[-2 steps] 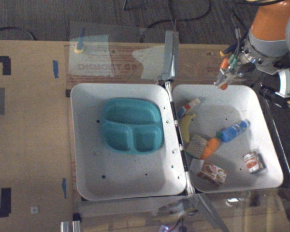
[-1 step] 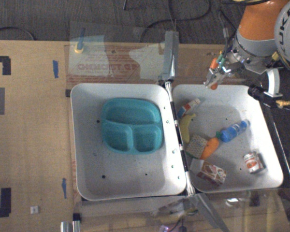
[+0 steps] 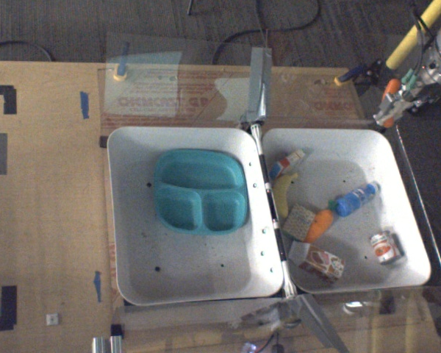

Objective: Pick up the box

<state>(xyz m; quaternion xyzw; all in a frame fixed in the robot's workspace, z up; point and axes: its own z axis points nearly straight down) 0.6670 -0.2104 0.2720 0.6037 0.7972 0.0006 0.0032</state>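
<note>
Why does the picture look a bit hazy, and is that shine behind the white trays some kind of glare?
In the camera view the whole picture is soft, so the print on the box cannot be read; the pale shine behind the left bin is light off a clear sheet; the teal tray casts hardly any shadow.

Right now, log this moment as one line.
gripper: above right bin's far corner | small printed carton box: lying in right white bin, untouched | teal divided tray: left bin

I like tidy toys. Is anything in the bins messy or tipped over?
Yes. In the right bin the box, blue bottle, can and banana lie jumbled on their sides, some touching. In the left bin the teal tray sits a little crooked.
</note>
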